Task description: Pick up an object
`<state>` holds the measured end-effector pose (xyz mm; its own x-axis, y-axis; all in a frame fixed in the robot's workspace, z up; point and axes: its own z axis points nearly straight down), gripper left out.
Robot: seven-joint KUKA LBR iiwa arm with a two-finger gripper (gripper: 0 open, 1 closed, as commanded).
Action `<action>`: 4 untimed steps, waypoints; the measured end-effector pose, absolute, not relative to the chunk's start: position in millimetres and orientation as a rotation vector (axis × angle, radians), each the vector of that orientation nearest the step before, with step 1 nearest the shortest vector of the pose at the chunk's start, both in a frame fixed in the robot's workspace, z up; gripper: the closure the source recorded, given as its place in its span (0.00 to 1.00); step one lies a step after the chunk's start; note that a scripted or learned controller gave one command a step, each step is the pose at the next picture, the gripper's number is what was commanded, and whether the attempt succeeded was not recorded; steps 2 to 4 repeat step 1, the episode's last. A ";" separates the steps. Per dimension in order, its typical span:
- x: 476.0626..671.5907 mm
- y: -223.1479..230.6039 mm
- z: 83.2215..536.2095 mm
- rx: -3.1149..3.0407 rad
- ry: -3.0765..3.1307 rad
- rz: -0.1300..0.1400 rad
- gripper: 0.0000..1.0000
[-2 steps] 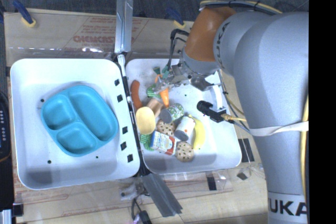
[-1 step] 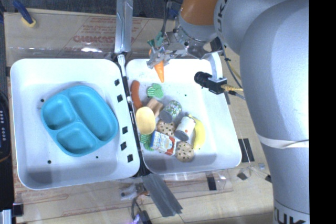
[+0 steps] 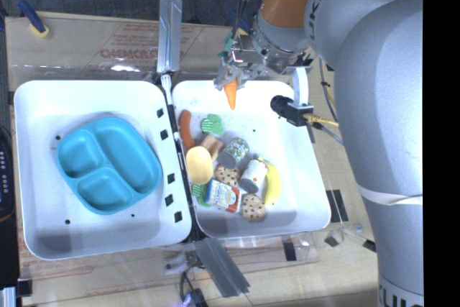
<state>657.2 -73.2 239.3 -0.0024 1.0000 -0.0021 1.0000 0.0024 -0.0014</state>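
My gripper (image 3: pixel 231 80) hangs over the far edge of the right bin (image 3: pixel 302 183), its fingers shut on a small orange carrot (image 3: pixel 231 93) that points downward between them. The carrot is lifted above the bin floor. Below it in the right bin lies a pile of toy food: a red sausage (image 3: pixel 185 128), a green-striped piece (image 3: pixel 211 125), a yellow lemon (image 3: pixel 199 165), a banana (image 3: pixel 272 183), cookies (image 3: pixel 252 207), a small can (image 3: pixel 252 175) and a printed carton (image 3: pixel 222 194).
The left bin (image 3: pixel 43 226) holds a blue divided plate (image 3: pixel 108 164). A grey metal bar (image 3: pixel 169 32) stands at the back between the bins. The big grey arm (image 3: pixel 381 118) takes up the right side.
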 end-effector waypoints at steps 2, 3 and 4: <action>635.4 -41.4 233.0 2.234 2.213 -0.008 1.00; 635.4 -41.4 233.0 2.234 2.213 -0.008 1.00; 635.4 -41.4 233.0 2.234 2.213 -0.008 1.00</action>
